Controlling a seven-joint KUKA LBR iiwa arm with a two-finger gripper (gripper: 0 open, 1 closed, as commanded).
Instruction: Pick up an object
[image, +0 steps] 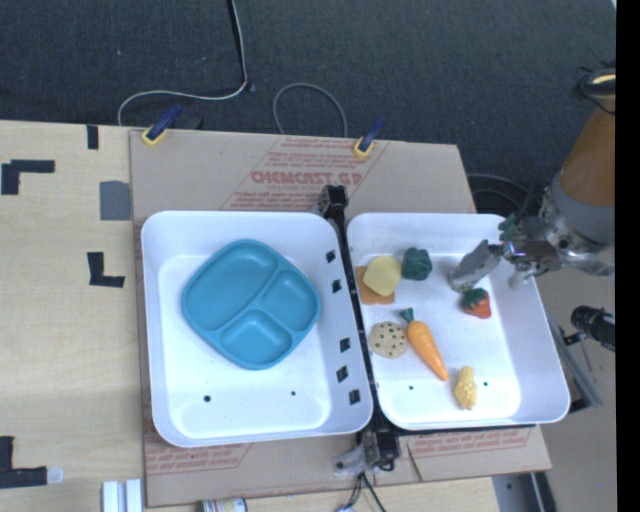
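Observation:
My gripper (478, 270) hangs over the right part of the right bin (530, 330), on the grey arm with the orange band (592, 160) reaching in from the right. Just below its tip lies a small red toy with a green top (478, 303); whether they touch is unclear. Further left in the same bin sit a green toy (417, 264) and a yellow piece on an orange slab (381, 276). A cookie (388, 340), a carrot (427, 347) and a corn cob (465, 387) lie nearer the front.
The left bin (170, 400) holds a blue divided plate (251, 303). A black divider (348, 310) runs between the bins. Both bins rest on a cardboard sheet (290, 170) held by clamps, with cables behind it.

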